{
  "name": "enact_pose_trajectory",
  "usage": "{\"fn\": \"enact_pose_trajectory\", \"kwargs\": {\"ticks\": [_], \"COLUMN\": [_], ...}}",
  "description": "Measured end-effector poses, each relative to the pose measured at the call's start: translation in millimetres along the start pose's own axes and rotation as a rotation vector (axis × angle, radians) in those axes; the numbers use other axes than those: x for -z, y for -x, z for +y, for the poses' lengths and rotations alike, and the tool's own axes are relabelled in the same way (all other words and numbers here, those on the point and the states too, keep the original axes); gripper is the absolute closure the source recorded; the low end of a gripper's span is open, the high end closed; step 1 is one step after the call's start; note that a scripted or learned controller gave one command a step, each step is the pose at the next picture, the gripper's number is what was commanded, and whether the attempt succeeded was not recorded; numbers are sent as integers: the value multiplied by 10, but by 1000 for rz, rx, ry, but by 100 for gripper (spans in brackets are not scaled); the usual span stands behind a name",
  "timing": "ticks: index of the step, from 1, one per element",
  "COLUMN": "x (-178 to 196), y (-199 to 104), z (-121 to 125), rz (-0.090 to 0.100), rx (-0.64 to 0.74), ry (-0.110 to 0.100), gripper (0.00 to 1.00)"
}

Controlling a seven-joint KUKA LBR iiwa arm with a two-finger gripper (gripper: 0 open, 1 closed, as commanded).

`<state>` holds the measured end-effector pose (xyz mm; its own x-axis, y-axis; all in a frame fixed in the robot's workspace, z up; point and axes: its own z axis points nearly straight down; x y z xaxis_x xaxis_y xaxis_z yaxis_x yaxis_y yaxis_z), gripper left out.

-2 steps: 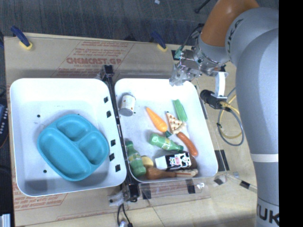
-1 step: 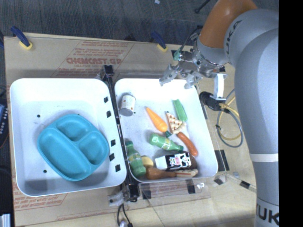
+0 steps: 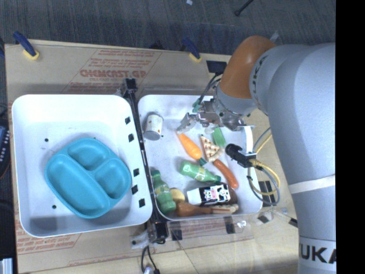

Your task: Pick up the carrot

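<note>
- Camera view is showing the grey arm (image 3: 296, 124) reaching in from the right, its orange band (image 3: 242, 67) sitting over the far edge of the right bin (image 3: 171, 104).
- The gripper (image 3: 191, 120) is hanging over the far middle of the right bin with its two fingers spread apart, and nothing is lying between them.
- The carrot (image 3: 190, 146) is lying on the floor of the right bin, just near of the gripper's fingertips, slanting from far left to near right; whether a fingertip is touching its far end cannot be told.
- A pizza slice toy (image 3: 210, 147) is resting just right of the carrot, and a second orange piece (image 3: 226, 173) is lying nearer and to the right of that.
- A green bottle (image 3: 199, 171) is lying near of the carrot, and a small black-and-white carton (image 3: 209, 194) is lying beyond it toward the near wall.
- A silver can (image 3: 153, 126) is lying close to the left wall of the right bin, well apart from the carrot.
- A cluster of green and brown toy foods (image 3: 171, 201) is sitting in the near left corner of the right bin.
- The left bin (image 3: 34, 119) is holding a blue divided plate (image 3: 88, 177), lying toward its near side.
</note>
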<state>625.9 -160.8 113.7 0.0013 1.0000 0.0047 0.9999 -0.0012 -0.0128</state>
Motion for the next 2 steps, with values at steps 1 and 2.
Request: {"fn": "enact_pose_trajectory", "kwargs": {"ticks": [1,2], "x": [-242,-132], "y": [-401,-390], "z": [-428,-423], "rz": [-3,-6], "rx": [89,99], "ry": [4,1], "gripper": [0,100]}}
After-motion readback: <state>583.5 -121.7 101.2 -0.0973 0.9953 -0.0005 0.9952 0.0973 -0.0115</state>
